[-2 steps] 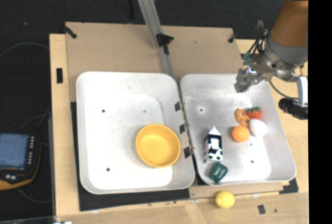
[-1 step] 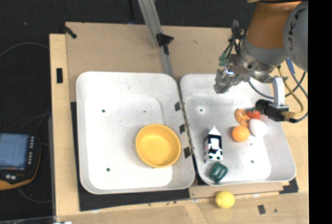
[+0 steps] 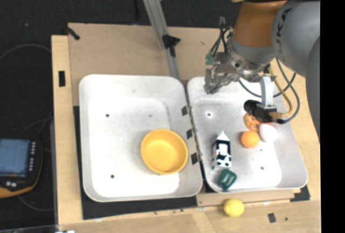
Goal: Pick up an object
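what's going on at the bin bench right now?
The KUKA arm reaches in from the right, its hand over the far left corner of the right bin, with nothing visibly held. That bin holds a small cow-print carton, an orange ball, a white egg-like item and a green piece. A yellow bowl sits in the left bin; a yellow ball lies outside on the bench.

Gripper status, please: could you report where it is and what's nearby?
Gripper over right bin's far left corner, nothing held. Orange ball, milk carton untouched. Path clear.
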`<state>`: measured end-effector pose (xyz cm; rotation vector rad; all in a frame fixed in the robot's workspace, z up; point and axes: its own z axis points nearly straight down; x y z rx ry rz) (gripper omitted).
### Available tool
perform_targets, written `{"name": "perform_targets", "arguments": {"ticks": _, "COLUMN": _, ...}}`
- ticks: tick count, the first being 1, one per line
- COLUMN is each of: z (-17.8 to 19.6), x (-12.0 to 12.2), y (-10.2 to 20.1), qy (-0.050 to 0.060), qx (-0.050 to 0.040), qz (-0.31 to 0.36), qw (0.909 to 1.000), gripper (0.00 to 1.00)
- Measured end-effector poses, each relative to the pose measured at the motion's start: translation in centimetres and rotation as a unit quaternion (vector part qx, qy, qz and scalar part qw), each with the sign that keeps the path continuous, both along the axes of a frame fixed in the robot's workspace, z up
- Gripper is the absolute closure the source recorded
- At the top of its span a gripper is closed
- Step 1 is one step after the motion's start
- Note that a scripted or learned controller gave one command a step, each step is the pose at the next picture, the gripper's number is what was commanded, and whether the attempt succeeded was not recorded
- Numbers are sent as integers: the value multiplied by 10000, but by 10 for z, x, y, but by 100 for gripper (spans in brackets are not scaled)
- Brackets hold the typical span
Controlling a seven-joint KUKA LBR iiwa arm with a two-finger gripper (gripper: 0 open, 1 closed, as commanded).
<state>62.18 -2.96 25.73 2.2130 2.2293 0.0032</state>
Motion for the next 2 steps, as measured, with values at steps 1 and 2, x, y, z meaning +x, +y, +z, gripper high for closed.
{"name": "perform_targets", "arguments": {"ticks": 1, "z": 5, "x": -7, "y": 52, "qy": 3, "qx": 5, "qz": 3, "qw": 10000, "gripper": 100}}
{"name": "perform_targets", "arguments": {"ticks": 2, "z": -1, "x": -17, "y": 108, "qy": 9, "qx": 1, "qz": 1, "qw": 10000, "gripper": 100}}
